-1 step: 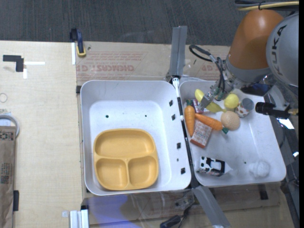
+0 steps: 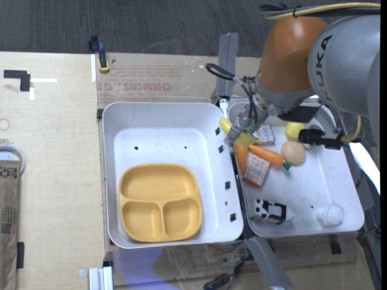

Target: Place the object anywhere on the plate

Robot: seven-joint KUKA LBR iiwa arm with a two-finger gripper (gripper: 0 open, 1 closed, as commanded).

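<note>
gripper [image 2: 242, 125] low at right bin [image 2: 338, 189] left edge, over a yellow item [image 2: 227, 125]; finger state impossible to tell, wrist blocking. carrot [image 2: 266, 154] and small packet [image 2: 256, 170] just beside. yellow plate [image 2: 160, 202] in left bin [image 2: 163, 125], well apart.

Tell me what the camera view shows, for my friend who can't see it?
The grey arm's gripper hangs over toy food, including a carrot, in the right bin. A yellow plate sits in the left bin.
</note>
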